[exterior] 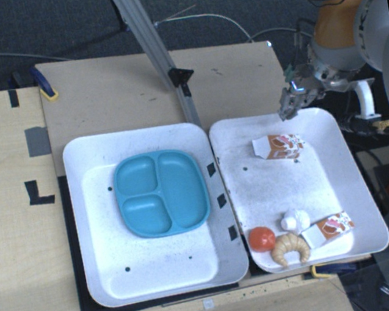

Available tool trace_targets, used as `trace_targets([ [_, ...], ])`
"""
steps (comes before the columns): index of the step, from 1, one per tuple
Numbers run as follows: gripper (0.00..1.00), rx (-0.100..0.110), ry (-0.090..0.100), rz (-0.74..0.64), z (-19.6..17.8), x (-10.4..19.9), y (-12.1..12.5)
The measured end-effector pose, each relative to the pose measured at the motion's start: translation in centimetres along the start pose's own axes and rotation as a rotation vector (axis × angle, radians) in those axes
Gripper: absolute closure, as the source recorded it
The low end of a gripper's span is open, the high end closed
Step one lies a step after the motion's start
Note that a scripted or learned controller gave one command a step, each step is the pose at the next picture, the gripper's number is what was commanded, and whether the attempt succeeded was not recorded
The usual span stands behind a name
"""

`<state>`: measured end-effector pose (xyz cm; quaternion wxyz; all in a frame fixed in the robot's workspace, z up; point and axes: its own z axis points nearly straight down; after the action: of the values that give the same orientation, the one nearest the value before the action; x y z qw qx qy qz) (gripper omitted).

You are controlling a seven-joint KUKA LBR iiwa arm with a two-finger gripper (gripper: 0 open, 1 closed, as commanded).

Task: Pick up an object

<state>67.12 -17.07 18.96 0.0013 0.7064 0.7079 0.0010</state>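
Bench: right bin point(345, 162) holds cartons, croissant point(290, 247); claw point(291, 105) above far rim, finger state unclear.

Grey arm w/ orange band reaching in from right, hand point(290, 107) angled down

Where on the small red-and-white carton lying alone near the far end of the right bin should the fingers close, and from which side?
Probably across the short width of the red-and-white carton, coming straight down from above. It lies flat on the floor of the right white bin, with bare floor on every side, so both long edges look free. The gripper hovers at the bin's far rim, close by.
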Motion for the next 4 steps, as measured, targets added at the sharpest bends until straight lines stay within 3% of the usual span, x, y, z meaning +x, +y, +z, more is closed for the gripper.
trace_targets([
  [1, 1.0, 0.002, 0.0, 0.001, -2.0, 0.1, 0.1],
  [4, 1.0, 0.006, 0.002, -0.003, -3.6, 13.6, -2.3],
])
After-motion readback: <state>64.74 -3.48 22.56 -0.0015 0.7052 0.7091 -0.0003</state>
